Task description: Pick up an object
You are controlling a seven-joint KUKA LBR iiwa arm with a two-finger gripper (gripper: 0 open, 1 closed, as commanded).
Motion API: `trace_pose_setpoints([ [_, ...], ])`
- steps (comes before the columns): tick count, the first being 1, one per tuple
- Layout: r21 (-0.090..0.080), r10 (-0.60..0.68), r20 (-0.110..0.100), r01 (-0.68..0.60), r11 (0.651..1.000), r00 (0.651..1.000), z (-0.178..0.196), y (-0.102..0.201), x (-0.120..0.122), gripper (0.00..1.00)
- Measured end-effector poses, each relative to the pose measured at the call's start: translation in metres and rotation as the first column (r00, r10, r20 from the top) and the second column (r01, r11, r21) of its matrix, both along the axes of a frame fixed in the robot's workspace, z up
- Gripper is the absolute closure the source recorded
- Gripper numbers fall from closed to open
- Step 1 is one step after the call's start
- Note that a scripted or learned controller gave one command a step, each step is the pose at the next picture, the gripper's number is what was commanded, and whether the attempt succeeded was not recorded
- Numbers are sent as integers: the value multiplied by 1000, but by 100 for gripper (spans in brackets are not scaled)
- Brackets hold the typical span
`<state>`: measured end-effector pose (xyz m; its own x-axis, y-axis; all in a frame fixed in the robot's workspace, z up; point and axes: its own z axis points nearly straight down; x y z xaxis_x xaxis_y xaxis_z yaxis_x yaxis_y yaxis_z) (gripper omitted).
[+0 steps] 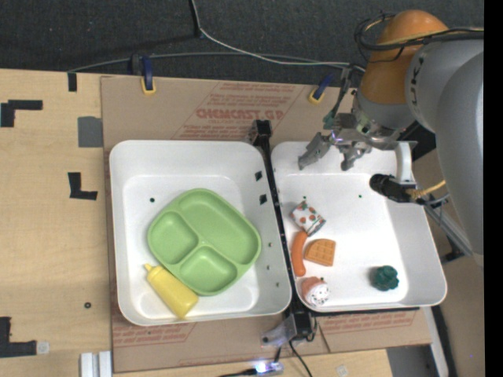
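We see a pale wooden surface (47, 234) under brown cardboard; well left of the jaws lies a green plastic divided plate (204, 240), below them a small orange waffle toy (320, 251). The jaws (330, 154) hang open, gripping nothing.

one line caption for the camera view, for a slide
Open gripper above the right bin of small toys; green plate in the left bin.

Cardboard sheet (228, 108) under white bins (126, 163)
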<state>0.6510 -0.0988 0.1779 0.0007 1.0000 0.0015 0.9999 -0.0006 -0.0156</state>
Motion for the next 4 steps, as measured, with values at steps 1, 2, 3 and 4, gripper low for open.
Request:
trace_pose_setpoints([
  [1,-1,3,14,-3,1000,1000,8,0,3,0],
  [2,-3,2,10,-2,1000,1000,-38,-3,8,0],
  [3,-3,3,10,-3,1000,1000,-93,-3,6,0],
  [4,-3,4,13,-4,1000,1000,-79,-2,7,100],
])
